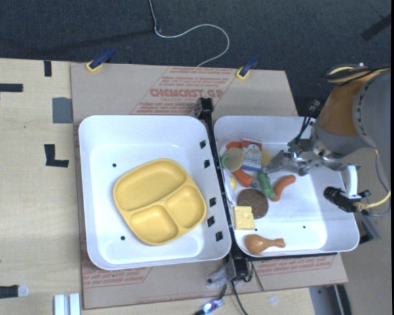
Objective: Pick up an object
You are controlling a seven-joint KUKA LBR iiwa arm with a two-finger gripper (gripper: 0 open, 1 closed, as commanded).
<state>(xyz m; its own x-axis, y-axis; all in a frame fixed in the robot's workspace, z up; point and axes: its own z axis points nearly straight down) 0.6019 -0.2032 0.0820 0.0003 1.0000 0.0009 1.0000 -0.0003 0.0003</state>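
White left bin (98,143) holds a yellow divided plate (159,200), lying flat. Right bin (328,238), touching it along the middle, holds a pile of toy food at its left side: brown round patty (253,202), yellow cheese slice (243,218) touching the patty's lower edge, drumstick (265,243) below that, orange sausage (284,184) right of the patty, green vegetable (268,188), white carton (250,156) above. Pincer (280,162) sits low just above-right of the patty, near the green vegetable; cannot tell its opening, nothing seen held. Grey arm (345,120) reaches in from right of the patty, orange band up.
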